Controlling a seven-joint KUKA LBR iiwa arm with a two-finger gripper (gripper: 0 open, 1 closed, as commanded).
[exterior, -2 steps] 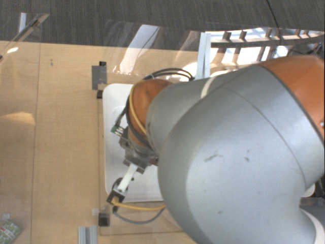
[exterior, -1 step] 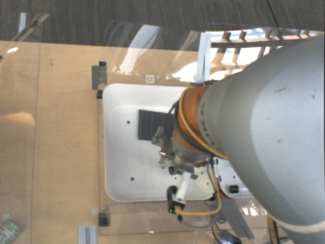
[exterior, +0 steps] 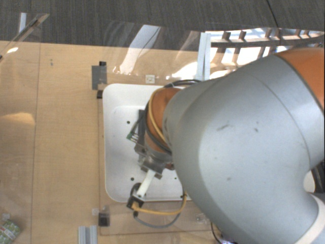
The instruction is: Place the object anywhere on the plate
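Note:
My grey arm [exterior: 244, 151] reaches in from the right and covers most of the view. Its orange band [exterior: 158, 113] sits above the wrist, over the middle of a shallow white bin [exterior: 114, 151]. The dark body of the gripper [exterior: 136, 132] pokes out at the wrist's left side, low over the bin floor. The arm hides the bin's right half and everything under the wrist.
A white connector and a yellow cable [exterior: 157, 216] hang from the wrist over the bin's near rim. Black clamps [exterior: 100, 76] hold the bin at its corners. Bare wooden bench [exterior: 51, 136] lies to the left, with a small green-and-white item [exterior: 7, 231] at the bottom left corner.

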